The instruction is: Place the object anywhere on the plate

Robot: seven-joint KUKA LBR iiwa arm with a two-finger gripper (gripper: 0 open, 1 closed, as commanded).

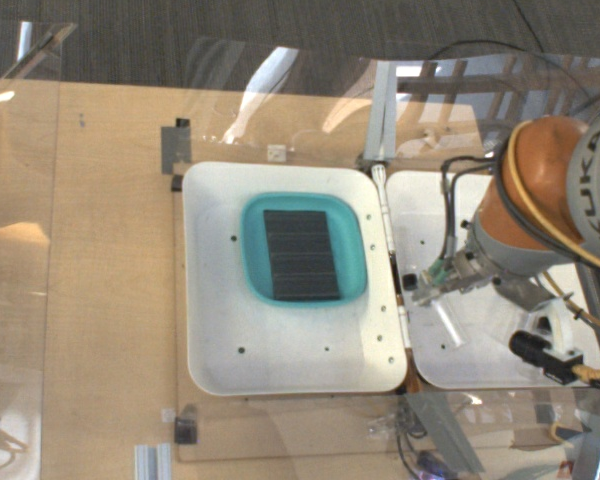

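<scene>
gripper (427,280) state unclear, low over right bin's (420,353) left edge; teal plate (352,230) well apart.

Left bin (220,348): white, with a few small dark dots on its floor.
Right bin (480,353): white, matching the left one.
Plate (352,238): teal, square with rounded corners.
Insert on plate (301,254): dark grey-black rectangle with faint horizontal bands.
Bench (90,268): light tan wood tone, glossy with pale reflections.
Floor beyond bench (230,8): dark grey, finely ribbed texture.
Arm (540,183): orange band over grey body, with black cables.
Tool (442,278): grey metal with a small greenish part.
</scene>
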